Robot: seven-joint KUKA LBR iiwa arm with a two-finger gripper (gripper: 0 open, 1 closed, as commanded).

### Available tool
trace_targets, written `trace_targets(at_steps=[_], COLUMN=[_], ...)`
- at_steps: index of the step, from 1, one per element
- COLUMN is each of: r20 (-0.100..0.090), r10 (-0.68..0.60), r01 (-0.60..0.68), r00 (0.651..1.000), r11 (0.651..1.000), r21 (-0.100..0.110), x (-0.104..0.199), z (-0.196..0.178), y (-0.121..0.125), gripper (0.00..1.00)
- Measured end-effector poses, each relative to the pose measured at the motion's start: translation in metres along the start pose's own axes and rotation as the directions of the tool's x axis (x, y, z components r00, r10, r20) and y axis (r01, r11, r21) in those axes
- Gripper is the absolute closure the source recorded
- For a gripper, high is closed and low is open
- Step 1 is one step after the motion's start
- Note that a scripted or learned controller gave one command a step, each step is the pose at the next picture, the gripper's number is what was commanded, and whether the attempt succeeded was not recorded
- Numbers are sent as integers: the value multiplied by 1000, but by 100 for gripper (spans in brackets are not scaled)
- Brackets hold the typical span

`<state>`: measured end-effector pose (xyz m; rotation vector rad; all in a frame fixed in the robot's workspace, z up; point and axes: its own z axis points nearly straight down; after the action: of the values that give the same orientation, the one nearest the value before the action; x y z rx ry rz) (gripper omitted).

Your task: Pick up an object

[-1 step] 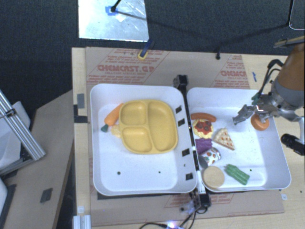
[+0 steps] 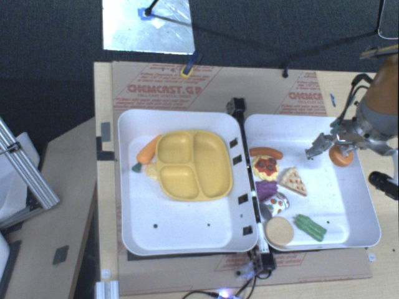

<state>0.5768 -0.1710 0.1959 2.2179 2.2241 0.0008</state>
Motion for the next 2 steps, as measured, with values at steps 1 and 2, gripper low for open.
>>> trace_targets(at_steps=[1, 2], r20=[0, 0], r10=[1, 2], r01=[-1, -2], r00=[1000, 1000], r11=[1000, 1000], r21=[-1, -3], x=[-1, -1], z=[56, 103], y=[-7, -5], gripper=[0, 0])
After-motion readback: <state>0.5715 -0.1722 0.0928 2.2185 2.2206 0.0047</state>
